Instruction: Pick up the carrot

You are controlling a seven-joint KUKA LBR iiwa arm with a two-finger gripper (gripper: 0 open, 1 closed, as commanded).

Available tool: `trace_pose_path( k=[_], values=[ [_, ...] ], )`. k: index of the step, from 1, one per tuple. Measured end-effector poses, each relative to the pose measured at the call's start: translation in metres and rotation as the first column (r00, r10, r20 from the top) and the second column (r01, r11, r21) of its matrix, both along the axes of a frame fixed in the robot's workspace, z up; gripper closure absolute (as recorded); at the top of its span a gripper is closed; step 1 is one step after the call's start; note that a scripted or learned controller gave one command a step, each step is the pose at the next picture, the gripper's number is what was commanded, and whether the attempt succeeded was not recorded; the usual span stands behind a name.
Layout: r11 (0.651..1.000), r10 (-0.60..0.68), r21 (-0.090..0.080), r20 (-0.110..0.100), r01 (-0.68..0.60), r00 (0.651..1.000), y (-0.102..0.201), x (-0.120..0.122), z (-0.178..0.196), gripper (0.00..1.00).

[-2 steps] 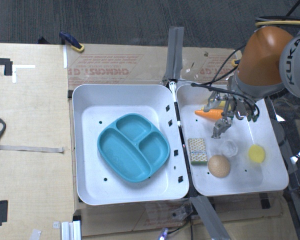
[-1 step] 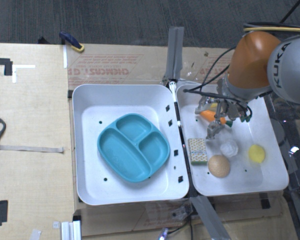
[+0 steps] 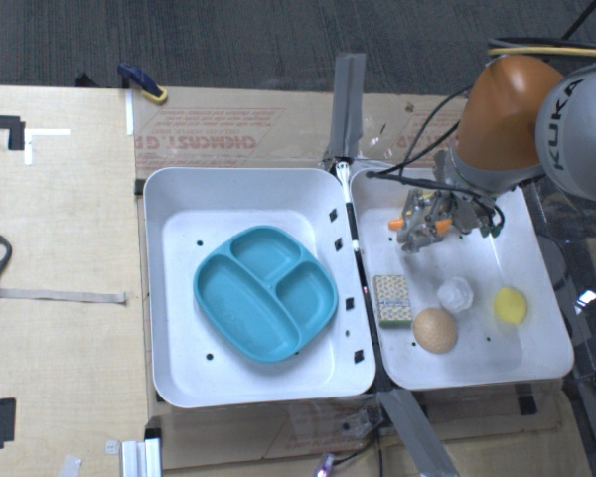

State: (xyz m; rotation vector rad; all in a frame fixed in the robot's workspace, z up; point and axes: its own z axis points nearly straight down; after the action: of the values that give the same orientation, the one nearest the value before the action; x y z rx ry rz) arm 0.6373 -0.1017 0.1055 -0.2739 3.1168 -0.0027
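Carrot [image 3: 414, 227]: small orange piece in the right bin, toward its far-left part, right at the gripper's tips – seemingly between them, though too small to be sure.
Gripper [image 3: 420, 229]: down over the carrot, metal parts crowding around it; fingers look closed in on the orange piece, but open or shut cannot be told for certain.
Arm [image 3: 512, 107]: orange band and grey body just beyond the carrot, toward the bin's far-right corner, reaching in from the right.
Clear cup-like item [image 3: 455, 294]: nearer the camera than the carrot, apart from it.
Yellow ball [image 3: 510, 306]: nearer than the carrot and to its right, well apart.
Tan egg-shaped item [image 3: 435, 330]: nearer than the carrot, by the bin's front.
Sponge [image 3: 392, 299]: nearer than the carrot and slightly left, along the bin's left wall.
Right bin [image 3: 536, 366]: holds all of the above.
Left bin [image 3: 169, 296]: left of the carrot, holding a blue divided plate [image 3: 266, 293].
Progress: approach made – gripper at the carrot; carrot apparently low at bin level, so a secure grasp and the lift remain, as far as can be judged.
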Motion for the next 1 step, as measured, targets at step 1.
trace_pose_path(
  k=[1],
  values=[
    [0.997, 0.072, 0.0, -0.004, -0.072, 0.997, -0.0084, 0.0232, 0.1463, 1.0]
  ],
)
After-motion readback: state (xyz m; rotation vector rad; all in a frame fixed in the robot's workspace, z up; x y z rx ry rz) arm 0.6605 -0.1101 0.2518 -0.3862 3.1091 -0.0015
